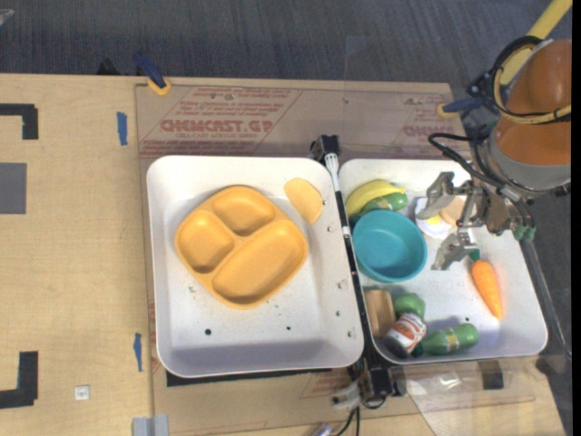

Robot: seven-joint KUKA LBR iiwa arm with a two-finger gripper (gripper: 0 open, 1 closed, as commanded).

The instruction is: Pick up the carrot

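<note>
The orange carrot [487, 285] with a green stub lies in the right bin [522, 334], near its right wall, pointing toward the front. My gripper [448, 219] hangs over the same bin, just left of the carrot's top and slightly behind it. Its fingers [453, 249] stand spread apart and open, and the carrot is not between them. A small white and orange item lies under the gripper, partly hidden by it.
In the right bin are a teal bowl [388, 243], a banana [372, 193], a wooden block [379, 309], a small can [408, 331] and green vegetables [449, 339]. The left bin [172, 316] holds an orange divided plate [241, 243] and a yellow piece [304, 198].
</note>
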